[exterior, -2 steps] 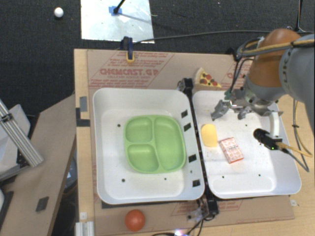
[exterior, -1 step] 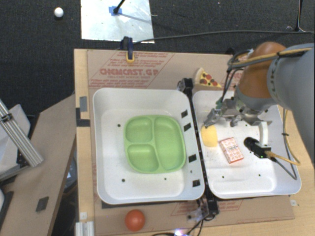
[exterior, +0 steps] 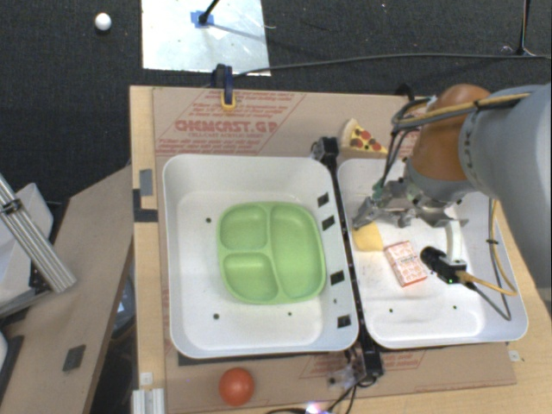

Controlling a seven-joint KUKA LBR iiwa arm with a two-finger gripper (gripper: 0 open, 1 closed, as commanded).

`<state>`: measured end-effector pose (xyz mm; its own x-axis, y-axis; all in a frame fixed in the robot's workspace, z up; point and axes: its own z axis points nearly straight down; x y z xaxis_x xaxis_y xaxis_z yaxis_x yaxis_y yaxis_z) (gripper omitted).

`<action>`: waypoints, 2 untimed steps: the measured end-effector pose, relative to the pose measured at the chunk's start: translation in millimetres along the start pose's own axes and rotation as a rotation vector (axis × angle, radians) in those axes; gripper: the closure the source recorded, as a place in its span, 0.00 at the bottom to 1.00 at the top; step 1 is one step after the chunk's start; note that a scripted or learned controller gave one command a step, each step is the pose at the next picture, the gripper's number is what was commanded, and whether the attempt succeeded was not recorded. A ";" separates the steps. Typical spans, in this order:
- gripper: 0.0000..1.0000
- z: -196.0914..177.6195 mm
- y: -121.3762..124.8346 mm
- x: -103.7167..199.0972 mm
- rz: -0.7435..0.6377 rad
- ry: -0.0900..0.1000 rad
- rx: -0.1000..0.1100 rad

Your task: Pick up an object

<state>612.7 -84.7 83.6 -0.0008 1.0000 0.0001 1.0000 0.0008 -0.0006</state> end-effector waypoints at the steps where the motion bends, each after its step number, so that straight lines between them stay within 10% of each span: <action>1: 1.00 -12.6 1.5 0.0 0.000 0.000 -0.005; 2: 1.00 -56.6 4.4 -4.4 0.001 -0.001 -0.005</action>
